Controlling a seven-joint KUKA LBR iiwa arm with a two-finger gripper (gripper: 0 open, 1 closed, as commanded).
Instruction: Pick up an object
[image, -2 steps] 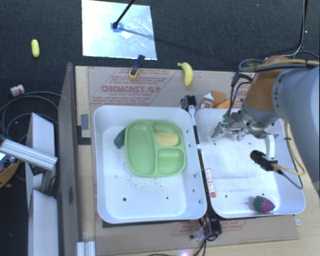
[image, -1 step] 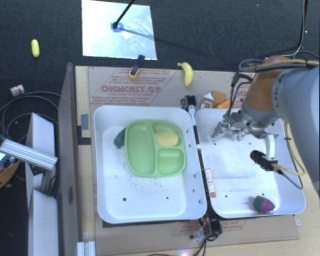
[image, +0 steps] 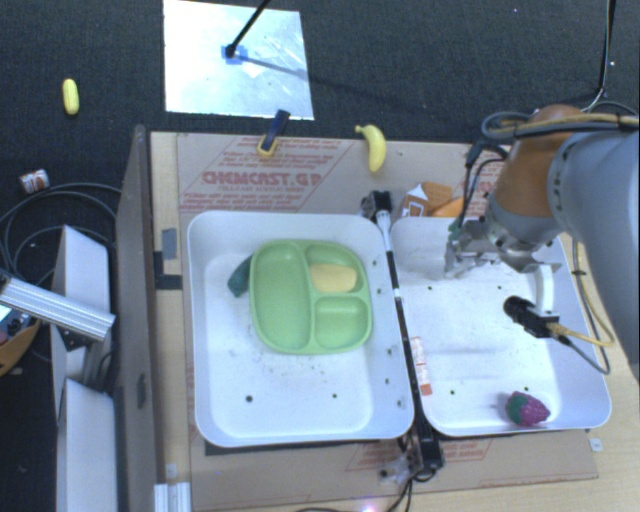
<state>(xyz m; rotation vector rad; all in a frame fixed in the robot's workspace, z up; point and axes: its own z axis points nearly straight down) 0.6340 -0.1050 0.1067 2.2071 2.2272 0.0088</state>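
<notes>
Arm (image: 590, 190) cut off at right edge, covering upper corner of right bin (image: 470, 340). Gripper (image: 462, 258) low over that bin's upper part; opening impossible to judge, nothing seen held. Green divided plate (image: 300, 320) in left bin (image: 290, 400), yellow item (image: 335, 276) in one compartment, dark green object (image: 239, 275) half hidden under its left rim. Strawberry toy (image: 527, 408) at right bin's lower corner, well apart from gripper. Banana (image: 374, 146) outside bins.

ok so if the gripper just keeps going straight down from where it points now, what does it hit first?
Probably bare floor of the right bin, near its back wall. The gripper points down there, and the strawberry toy sits far off at the front corner. Depth is hard to judge.
</notes>
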